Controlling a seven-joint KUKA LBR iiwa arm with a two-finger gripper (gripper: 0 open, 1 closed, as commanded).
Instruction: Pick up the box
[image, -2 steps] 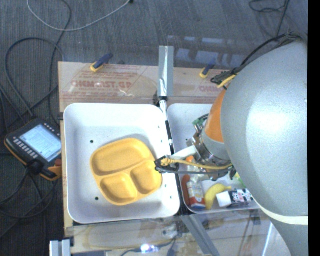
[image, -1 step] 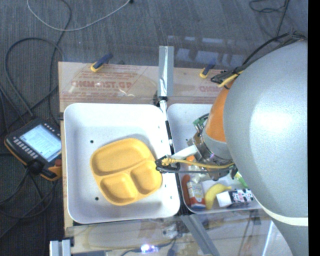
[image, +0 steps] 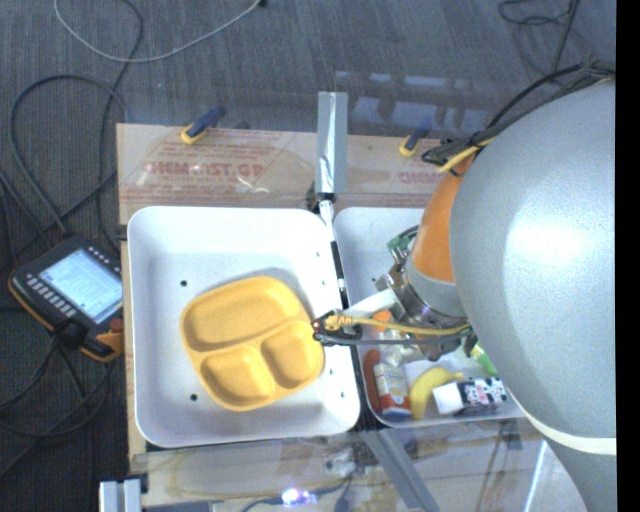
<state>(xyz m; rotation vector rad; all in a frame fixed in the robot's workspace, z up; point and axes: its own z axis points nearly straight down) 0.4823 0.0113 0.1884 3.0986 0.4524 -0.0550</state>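
Note:
A small box (image: 481, 393) with a dark, patterned face lies at the near edge of the right bin (image: 352, 232), next to a small white block (image: 447, 398). My gripper (image: 415, 322) hangs low over the middle of the right bin, under the orange band and the big grey arm body. It is to the upper left of the box and apart from it. The arm covers most of this bin, so part of the box and whatever lies beneath the gripper are hidden.
A yellow divided plate (image: 252, 341) lies in the left bin (image: 160, 250). In the right bin's near part lie a red bottle with a white label (image: 386, 385), a banana (image: 430, 385) and a green thing (image: 481, 356). A teach pendant (image: 70, 290) sits left of the bench.

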